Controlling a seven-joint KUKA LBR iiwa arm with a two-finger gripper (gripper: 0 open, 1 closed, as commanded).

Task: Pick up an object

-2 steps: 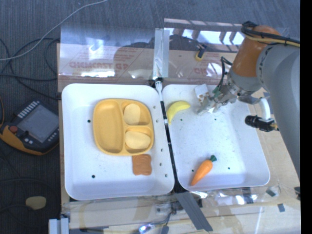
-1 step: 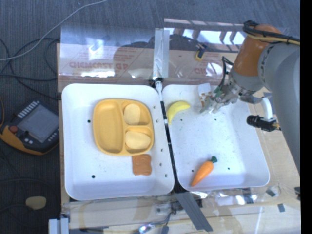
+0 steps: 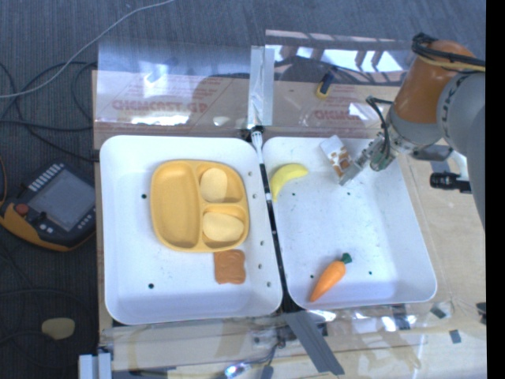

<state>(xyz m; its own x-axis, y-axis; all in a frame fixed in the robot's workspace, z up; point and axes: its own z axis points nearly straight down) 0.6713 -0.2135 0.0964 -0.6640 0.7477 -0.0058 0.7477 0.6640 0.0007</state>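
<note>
In the right bin (image 3: 394, 235) lie a yellow banana (image 3: 286, 176) at the upper left, an orange carrot (image 3: 327, 279) with a green top near the front, and a small white and brown object (image 3: 337, 155) at the back. My gripper (image 3: 349, 175) reaches in from the right, low over the back of this bin. Its tip is just beside and below the small white and brown object. I see nothing clearly held in it.
The left bin (image 3: 126, 235) holds a yellow divided tray (image 3: 175, 204) with two pale round pieces (image 3: 213, 184) in it, and a brown slice (image 3: 230, 267) lies in front of the tray. A clear plastic wall (image 3: 260, 85) stands behind both bins.
</note>
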